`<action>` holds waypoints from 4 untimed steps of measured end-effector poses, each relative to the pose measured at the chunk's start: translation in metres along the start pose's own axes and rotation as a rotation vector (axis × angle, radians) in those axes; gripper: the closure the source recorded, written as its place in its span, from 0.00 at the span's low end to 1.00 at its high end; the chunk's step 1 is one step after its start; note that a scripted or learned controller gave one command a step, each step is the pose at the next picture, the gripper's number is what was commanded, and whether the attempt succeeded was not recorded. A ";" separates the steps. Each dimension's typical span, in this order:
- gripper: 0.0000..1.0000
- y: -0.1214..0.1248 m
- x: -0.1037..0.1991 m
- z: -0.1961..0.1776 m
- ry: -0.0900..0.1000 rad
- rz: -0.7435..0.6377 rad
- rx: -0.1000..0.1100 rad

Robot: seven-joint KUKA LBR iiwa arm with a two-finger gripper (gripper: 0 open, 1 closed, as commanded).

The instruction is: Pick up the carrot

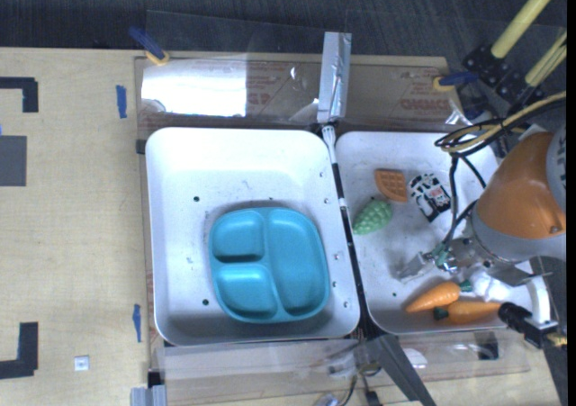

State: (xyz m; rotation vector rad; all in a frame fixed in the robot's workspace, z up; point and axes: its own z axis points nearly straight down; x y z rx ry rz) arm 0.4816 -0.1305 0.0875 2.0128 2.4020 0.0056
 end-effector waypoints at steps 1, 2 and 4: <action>0.00 -0.008 -0.045 0.000 -0.001 -0.182 0.000; 0.00 -0.002 -0.011 -0.041 0.002 -0.218 0.002; 0.00 -0.006 -0.037 0.000 0.000 -0.104 0.000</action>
